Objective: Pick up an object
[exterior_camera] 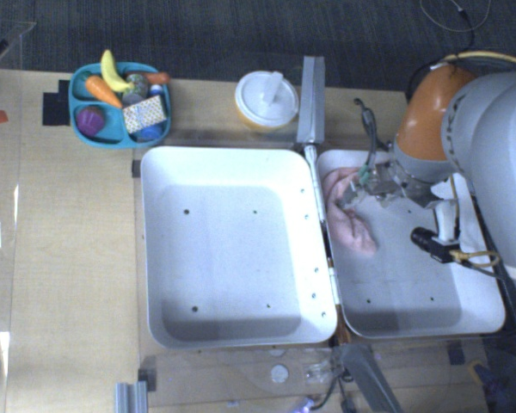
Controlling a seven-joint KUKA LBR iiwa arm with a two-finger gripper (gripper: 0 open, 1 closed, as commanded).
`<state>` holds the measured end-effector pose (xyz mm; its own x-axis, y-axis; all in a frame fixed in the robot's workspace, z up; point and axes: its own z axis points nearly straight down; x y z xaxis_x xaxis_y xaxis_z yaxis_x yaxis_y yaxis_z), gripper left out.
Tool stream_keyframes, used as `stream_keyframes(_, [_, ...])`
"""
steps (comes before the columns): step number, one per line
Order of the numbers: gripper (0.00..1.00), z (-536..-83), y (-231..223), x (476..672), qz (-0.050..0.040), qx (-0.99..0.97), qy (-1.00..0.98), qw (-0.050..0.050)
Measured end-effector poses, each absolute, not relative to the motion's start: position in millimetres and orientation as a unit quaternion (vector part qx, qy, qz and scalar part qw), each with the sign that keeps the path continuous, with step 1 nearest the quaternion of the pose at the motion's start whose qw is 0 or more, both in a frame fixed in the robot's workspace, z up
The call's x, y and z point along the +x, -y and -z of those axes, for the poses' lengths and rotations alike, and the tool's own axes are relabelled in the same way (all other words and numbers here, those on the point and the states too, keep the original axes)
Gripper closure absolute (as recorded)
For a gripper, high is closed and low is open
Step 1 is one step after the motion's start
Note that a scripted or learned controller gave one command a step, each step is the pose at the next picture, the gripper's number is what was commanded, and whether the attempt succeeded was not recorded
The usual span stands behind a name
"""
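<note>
Camera view gives me the gripper (359, 189) low in the right bin (413, 308), its metal tip at the upper edge of a soft, crumpled pink cloth (351, 218) lying against the bin's left wall. I cannot tell how the gripper stands (too small and cluttered). The left bin (232, 239) is smooth white plastic.

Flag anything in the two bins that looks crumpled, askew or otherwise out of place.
Only the pink cloth stands out: it lies bunched and crumpled against the left wall of the right bin, not spread flat. The gripper sits at its upper end. The left bin looks orderly.
</note>
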<state>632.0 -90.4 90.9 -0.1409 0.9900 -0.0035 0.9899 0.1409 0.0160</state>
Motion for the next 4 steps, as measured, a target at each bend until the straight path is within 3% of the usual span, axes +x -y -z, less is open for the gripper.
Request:
stream_keyframes(1, [0.0,-92.1,91.1,546.8,-0.0044,0.671,-0.741,0.006])
stream_keyframes(2, [0.0,-90.8,103.1,616.7,-0.005,0.675,-0.738,0.007])
stream_keyframes(3, [0.0,-91.4,112.2,565.3,-0.005,0.639,-0.769,0.008])
stream_keyframes(4, [0.0,-89.8,112.5,657.3,-0.0038,0.657,-0.754,0.006])
